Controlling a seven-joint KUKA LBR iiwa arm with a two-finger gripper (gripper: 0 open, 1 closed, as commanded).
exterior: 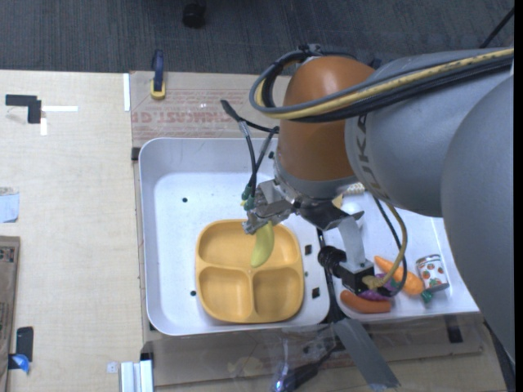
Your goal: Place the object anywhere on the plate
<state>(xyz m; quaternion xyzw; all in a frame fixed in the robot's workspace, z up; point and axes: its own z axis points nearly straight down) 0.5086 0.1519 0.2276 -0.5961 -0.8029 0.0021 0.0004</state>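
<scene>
Dark grey carpet runs along the top of the camera view, and below it a pale wooden table [65,219] carries two shallow white bins side by side. Behind the left bin [167,219] lies a strip of brown cardboard [196,109] printed with faded red lettering, seen upside down and too washed out to read. A yellow plate [237,288] with three compartments sits in the left bin's near half, close to the front wall, with open white floor to its left and behind it. The end effector [263,217] hangs over the plate's far rim, its fingers clamped on the top of a yellow-green banana [261,247], which dangles over the wide rear compartment; whether it touches the plate cannot be told. In the right bin [458,296] lie a carrot [400,274], a red sausage-like piece [366,302] and a small can [433,272] with a printed label too small to read.
</scene>
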